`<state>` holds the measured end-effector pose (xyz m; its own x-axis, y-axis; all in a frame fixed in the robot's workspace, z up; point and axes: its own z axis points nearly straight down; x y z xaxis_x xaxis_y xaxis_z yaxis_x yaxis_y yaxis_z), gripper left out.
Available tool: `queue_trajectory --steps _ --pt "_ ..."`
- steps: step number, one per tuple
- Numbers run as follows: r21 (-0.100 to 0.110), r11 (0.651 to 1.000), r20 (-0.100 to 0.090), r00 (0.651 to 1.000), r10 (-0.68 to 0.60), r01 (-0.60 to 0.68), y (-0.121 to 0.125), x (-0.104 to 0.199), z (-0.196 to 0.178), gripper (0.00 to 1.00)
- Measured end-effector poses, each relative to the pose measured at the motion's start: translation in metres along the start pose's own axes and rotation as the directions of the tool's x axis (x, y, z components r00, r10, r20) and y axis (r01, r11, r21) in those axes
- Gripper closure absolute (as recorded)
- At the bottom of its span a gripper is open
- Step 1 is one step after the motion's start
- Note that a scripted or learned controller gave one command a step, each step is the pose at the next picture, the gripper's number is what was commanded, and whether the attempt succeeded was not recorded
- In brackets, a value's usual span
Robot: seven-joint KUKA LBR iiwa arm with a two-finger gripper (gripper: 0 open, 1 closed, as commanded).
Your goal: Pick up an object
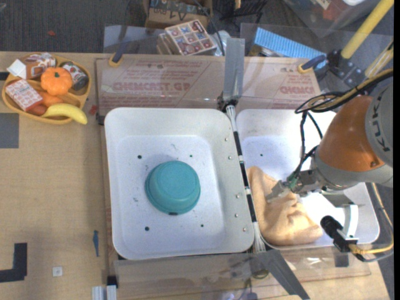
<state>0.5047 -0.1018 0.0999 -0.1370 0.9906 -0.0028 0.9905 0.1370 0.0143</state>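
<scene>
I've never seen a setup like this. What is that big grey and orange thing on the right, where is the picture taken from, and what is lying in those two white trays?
The photo comes from one fixed camera above the bench, looking down at a slant. The grey and orange thing is a robot arm reaching in from the right. Its tool is down over a tan, soft-looking lump in the right bin; I cannot tell whether it grips it. The left bin holds an upturned teal bowl. At top left, outside the bins, sits a dish of toy food.
</scene>
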Motion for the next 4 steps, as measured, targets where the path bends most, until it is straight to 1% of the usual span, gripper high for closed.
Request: queue_trajectory --steps 1,2,3,4 --pt "-0.002 1.000 0.002 1.000 0.004 -0.004 0.000 -0.002 -0.010 1.00" --pt "0.002 0.971 0.001 0.971 -0.241 0.241 0.025 -0.005 0.009 1.00" --pt "0.001 1.000 0.001 1.000 0.020 -0.020 -0.021 0.000 0.008 1.00" --pt "0.003 1.000 0.003 1.000 0.022 -0.022 -0.022 -0.002 0.009 0.00"
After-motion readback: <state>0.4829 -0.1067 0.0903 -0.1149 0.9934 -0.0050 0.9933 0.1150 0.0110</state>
